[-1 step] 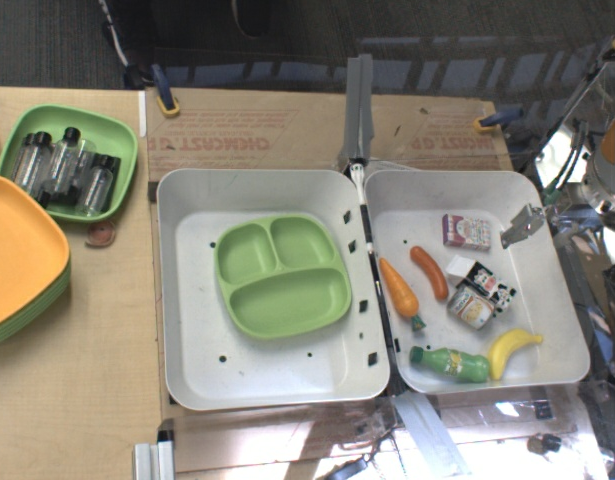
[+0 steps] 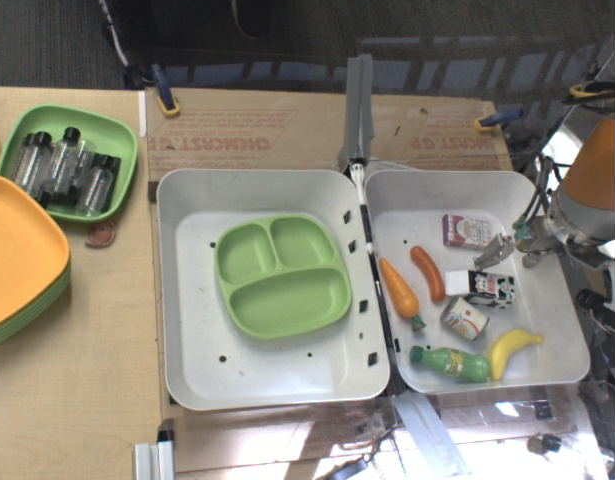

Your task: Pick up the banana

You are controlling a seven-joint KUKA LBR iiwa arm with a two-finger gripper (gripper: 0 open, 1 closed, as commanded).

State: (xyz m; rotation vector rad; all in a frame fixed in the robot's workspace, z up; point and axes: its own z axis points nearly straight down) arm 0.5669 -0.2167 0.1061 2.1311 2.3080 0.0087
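On the desk [image 2: 77, 368], the left shallow white bin [image 2: 187, 368] holds a green plastic plate with three compartments [image 2: 283, 276]. The right white bin [image 2: 562, 368] holds more things: the curved yellow banana [image 2: 513, 349] near its front right corner, just beside a green bottle lying on its side [image 2: 450, 362], then an orange carrot [image 2: 398, 285], a red sausage [image 2: 427, 272], a small white cup [image 2: 465, 317], a purple carton [image 2: 467, 230] and a black-and-white box [image 2: 490, 287] (their print is too small to read). The claw [image 2: 507, 248] hovers above the right bin, well apart from the banana; I cannot tell how it stands. A green square tray at far left [image 2: 117, 148] contains dark-capped vials [image 2: 62, 168]. The brown cardboard [image 2: 287, 133] carries mirrored red letters.
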